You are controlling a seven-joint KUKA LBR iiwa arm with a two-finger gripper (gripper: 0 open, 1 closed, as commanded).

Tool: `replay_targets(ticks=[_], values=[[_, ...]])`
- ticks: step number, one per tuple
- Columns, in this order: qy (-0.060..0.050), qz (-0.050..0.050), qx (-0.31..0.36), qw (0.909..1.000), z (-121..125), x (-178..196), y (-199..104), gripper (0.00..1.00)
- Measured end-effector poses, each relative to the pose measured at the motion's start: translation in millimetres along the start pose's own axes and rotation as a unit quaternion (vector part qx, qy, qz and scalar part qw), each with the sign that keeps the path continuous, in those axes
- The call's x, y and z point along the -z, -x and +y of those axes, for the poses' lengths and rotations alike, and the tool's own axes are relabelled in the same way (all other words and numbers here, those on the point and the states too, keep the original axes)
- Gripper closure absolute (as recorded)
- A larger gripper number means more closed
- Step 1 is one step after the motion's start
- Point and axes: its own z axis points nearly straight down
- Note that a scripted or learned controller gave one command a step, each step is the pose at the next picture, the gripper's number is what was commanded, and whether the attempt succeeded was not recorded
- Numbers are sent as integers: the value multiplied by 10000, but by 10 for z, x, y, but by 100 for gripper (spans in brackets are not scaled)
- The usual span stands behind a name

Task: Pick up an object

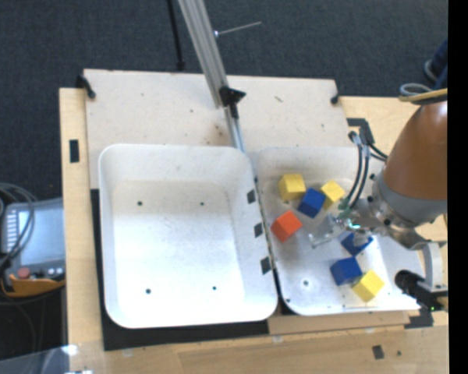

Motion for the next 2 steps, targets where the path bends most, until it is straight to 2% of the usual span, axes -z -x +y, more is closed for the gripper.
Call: replay_targets(ticks=[1,2], values=[[24,-4,-19,10000,8,16,4,0],[-12,-8,-19,10000,89,-567,24,0]])
